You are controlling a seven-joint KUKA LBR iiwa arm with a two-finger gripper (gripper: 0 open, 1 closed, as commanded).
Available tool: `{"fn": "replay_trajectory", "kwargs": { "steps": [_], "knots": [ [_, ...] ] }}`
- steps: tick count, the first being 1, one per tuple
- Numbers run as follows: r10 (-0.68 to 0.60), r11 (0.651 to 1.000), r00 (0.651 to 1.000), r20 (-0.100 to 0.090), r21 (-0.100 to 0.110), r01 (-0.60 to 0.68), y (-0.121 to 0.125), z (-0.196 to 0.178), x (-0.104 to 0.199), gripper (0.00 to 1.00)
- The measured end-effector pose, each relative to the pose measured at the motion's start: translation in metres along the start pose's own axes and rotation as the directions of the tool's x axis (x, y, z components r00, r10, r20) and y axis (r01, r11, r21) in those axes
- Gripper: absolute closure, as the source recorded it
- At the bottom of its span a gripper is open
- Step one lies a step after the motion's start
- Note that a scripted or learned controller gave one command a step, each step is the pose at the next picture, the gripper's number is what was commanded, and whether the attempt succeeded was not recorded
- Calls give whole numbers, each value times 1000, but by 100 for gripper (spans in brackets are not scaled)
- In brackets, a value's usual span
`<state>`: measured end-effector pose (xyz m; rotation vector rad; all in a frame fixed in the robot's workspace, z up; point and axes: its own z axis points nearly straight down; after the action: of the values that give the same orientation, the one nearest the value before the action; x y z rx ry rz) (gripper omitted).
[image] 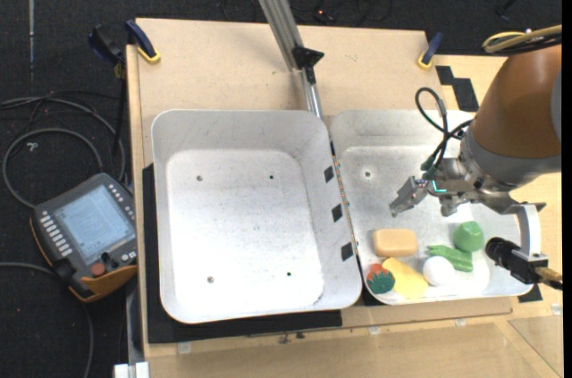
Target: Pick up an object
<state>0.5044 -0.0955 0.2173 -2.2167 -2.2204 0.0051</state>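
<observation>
The left bin (241, 215) on the worktop (232, 63) carried nothing for the claw to take, so the work belonged to the right bin (375, 148). There the objects were bunched along the near edge: a small red and green toy (382, 278) sat at the left end of the group, a tan block (395, 242) just above it, and a yellow piece (407, 280) touching the toy's right side. Further right came a white ball (439, 271), a green leafy piece (454, 256) against it, and a round green object (468, 235) at the far end.

The claw (422, 191) hung over the middle of the right bin with nothing between its fingers, which looked spread part way, one grey finger (402, 197) reaching out toward nine o'clock. By my reading this was the approach step, before any grasp.

The tan block lay near the claw at about seven o'clock from it, and seemed the easiest target, being apart from the crowded pieces. The next move would call for shifting toward that direction, lowering, then closing squarely on its sides.
</observation>
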Motion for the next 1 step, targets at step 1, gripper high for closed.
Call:
{"fn": "replay_trajectory", "kwargs": {
  "steps": [1],
  "knots": [
    [2,1000,1000,0,-5,-2,1,-2,0,0]
  ]
}}
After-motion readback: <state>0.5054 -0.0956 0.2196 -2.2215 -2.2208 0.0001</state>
